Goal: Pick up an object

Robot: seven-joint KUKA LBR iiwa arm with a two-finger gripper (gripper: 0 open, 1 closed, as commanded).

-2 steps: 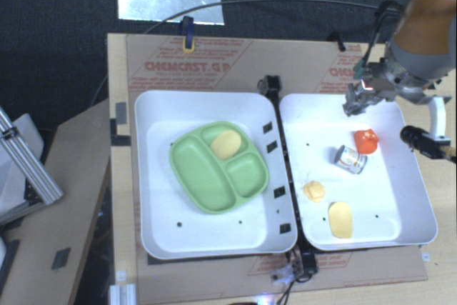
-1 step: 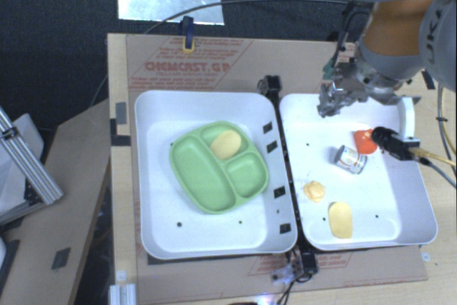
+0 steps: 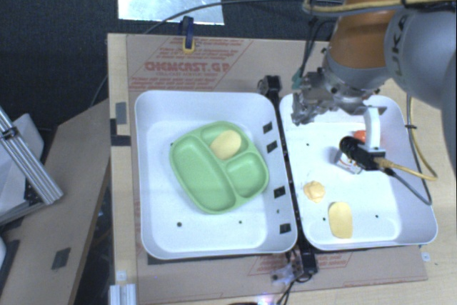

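My gripper (image 3: 305,111) hangs over the far left corner of the right bin (image 3: 400,225), under the grey arm with the orange band. Nothing shows between its fingers. In the right bin lie a small yellow lump (image 3: 314,190) and a longer yellow piece (image 3: 341,218) near the front, well in front of the gripper. An orange bit (image 3: 360,134) peeks out beside the wrist bracket. The left bin (image 3: 161,225) holds a green divided tray (image 3: 207,178) with a pale yellow object (image 3: 226,144) in its far compartment.
A ridge with black clips (image 3: 275,150) separates the two bins. Both bins rest on a cardboard sheet (image 3: 186,64). A yellow cable (image 3: 410,171) trails across the right bin's right side. A metal rail (image 3: 28,164) stands at the far left.
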